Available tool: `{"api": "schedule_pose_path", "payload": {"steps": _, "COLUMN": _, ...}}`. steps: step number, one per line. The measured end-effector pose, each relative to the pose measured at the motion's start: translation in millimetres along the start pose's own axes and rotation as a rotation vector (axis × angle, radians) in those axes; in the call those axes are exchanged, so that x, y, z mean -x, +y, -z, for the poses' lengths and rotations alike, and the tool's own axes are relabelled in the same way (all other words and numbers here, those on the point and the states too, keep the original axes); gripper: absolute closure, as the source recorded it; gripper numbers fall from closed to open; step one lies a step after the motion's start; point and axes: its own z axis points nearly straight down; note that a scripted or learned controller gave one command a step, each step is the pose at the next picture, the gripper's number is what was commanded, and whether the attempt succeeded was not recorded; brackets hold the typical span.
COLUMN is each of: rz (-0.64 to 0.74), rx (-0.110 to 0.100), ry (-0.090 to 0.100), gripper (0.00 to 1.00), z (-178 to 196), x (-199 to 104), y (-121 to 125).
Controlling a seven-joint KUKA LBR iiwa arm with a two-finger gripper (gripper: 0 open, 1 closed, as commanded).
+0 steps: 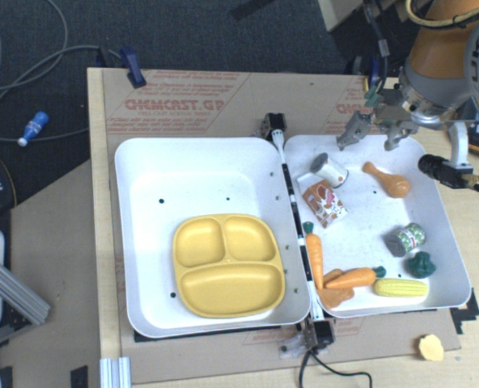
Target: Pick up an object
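Seen from above at a slant, a worktop [183, 107] carries two shallow white bins side by side. The left bin [142, 176] holds a yellow divided tray [227, 265] with three compartments, lying flat toward the near side. The right bin [442, 217] holds a scatter of small things: a white cup [330, 171] tipped on its side near the far left corner, a red and white packet [324, 204] just in front of it, a drumstick [387, 179] toward the far right, a small green can [409, 238] on its side, a dark green broccoli [421, 264] beside it, a corn cob [400, 288] along the near edge, and two carrots [336, 275], one lying along the left wall and one crossing near the corn. The arm [446, 47] reaches in from the upper right, and its jaws [379, 132] hang spread apart over the far edge of the right bin, pinching nothing. The drumstick lies just in front of the jaws, the cup a little to their left; the other things lie well apart from them. A blue bottle [34, 127] lies on the dark floor at left.
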Motion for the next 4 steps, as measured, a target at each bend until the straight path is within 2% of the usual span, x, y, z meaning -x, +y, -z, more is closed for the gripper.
{"api": "schedule_pose_path", "payload": {"steps": 1, "rz": 0.002, "rx": -0.010, "ry": 0.003, "gripper": 0.00, "z": -82.8, "x": -21.4, "y": -7.5}}
{"api": "schedule_pose_path", "payload": {"steps": 2, "rz": -0.001, "rx": -0.008, "ry": 0.002, "gripper": 0.00, "z": -135.3, "x": -20.6, "y": -28.9}}
{"api": "schedule_pose_path", "payload": {"steps": 3, "rz": -0.002, "rx": -0.006, "ry": 0.001, "gripper": 0.00, "z": -131.9, "x": -8.2, "y": -64.2}}
{"api": "schedule_pose_path", "payload": {"steps": 4, "rz": -0.002, "rx": 0.000, "ry": 0.001, "gripper": 1.00, "z": -121.3, "x": -9.0, "y": -61.9}}
